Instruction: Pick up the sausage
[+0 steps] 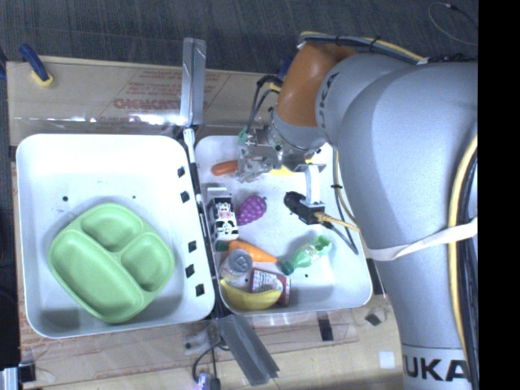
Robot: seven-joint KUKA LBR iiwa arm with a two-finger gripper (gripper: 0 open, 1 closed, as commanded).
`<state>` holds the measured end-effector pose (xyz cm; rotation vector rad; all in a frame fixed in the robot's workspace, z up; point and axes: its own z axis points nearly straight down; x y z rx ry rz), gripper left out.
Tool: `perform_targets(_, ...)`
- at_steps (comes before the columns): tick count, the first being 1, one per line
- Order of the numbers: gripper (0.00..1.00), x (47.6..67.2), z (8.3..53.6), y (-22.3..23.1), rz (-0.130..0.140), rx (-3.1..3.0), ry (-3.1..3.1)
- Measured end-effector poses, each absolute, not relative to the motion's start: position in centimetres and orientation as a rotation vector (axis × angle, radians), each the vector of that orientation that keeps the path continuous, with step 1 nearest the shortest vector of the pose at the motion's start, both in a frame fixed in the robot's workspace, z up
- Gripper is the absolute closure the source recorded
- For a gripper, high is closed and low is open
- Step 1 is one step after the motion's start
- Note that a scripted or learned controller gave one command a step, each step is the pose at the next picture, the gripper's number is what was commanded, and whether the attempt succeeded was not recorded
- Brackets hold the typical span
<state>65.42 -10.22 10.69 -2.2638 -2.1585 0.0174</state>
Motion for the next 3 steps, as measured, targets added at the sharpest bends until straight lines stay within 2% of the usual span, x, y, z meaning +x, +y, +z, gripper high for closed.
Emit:
perform_targets(1, 0.0, 65.4, 10.7, -10.2, 0.018, -2.264, -2.159)
perform_targets(2, 0.0, 65.5, 9.0, -10.0, 0.009, -2.268, -2.166)
perform_targets(3, 1.0, 65.5, 9.9, -10.0, 0.013, -2.261, -2.167)
